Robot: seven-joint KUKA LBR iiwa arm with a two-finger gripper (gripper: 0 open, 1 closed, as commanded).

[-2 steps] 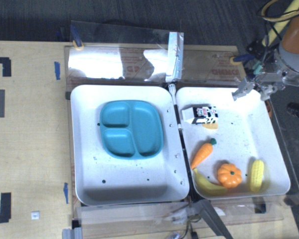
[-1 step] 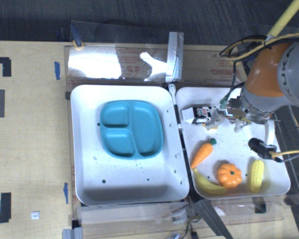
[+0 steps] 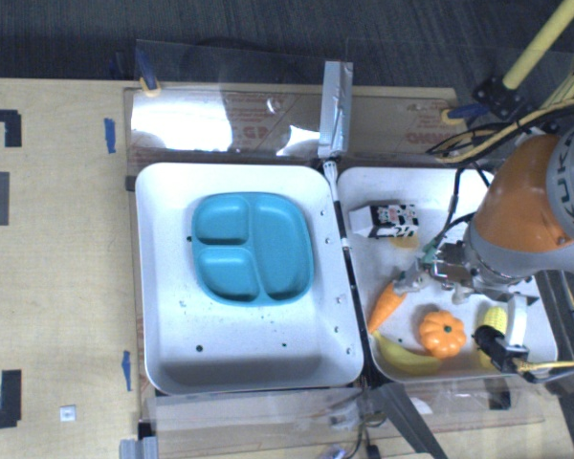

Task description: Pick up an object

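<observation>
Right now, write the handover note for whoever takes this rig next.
Gripper: low over the right bin, above its toys; nothing seen held.
Right bin: carrot at the left wall, banana along the near edge, small orange pumpkin beside it, a black-and-white toy near the far wall, a yellow item partly hidden by the arm.
Left bin: blue divided plate.
Done: arm is over the objects.
Left: grasp one and lift it.
</observation>
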